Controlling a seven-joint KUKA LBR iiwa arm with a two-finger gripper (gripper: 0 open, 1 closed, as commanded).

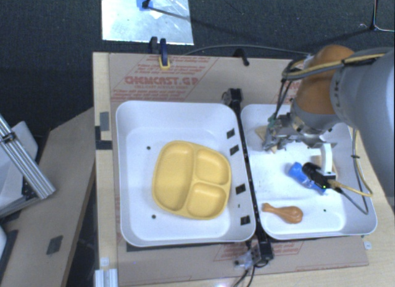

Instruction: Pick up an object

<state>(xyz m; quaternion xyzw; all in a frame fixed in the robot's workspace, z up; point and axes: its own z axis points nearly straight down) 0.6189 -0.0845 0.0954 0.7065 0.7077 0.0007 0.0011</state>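
Drumstick (283,212) well below claw (276,141), apart

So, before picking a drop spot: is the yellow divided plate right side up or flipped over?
Right side up: the yellow divided plate in the left bin shows its three sunken compartments facing upward.

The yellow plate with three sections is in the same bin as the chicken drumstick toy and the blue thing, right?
Not quite. The yellow three-section plastic plate lies alone in the left white bin. The brown toy chicken drumstick and the small blue object do share a bin, the right white bin, as the camera view shows.
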